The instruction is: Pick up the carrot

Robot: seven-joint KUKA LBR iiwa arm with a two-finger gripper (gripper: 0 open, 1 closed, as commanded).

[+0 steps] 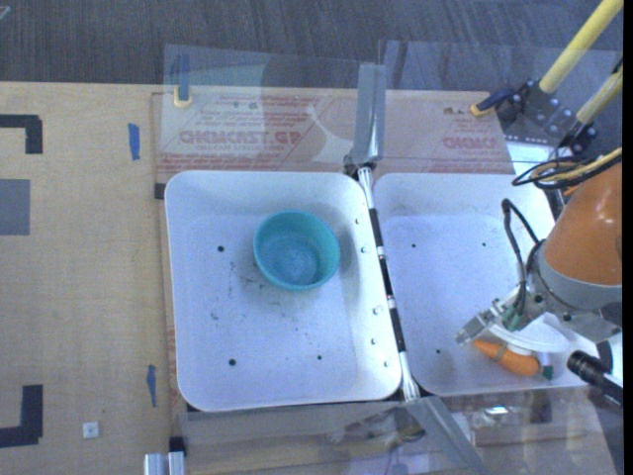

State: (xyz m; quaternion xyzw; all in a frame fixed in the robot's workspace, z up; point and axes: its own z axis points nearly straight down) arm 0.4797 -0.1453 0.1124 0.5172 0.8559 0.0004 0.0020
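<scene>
We look down on two shallow white bins set side by side, the left bin [198, 364] and the right bin [435, 265], their inner walls meeting along a narrow divider [381, 275] that runs from the far edge to the near edge. In the left bin we see a teal bowl [296, 249] sitting upright a little toward the far side and toward the divider, with bare white floor all around it and wide room toward the near and left walls. In the right bin the carrot [512, 358] lies on its side in the near right corner, close to the near wall, its orange body pointing roughly left to right. The arm [591, 237] reaches in from the right, its orange band over the bin's right edge, and the gripper [492, 327] hangs low just above and to the left of the carrot, right beside it. We cannot tell from this angle how the gripper is set, and we do not see the carrot held in it. Most of the right bin's floor, from the divider across to the gripper and up to the far wall, lies open.
</scene>
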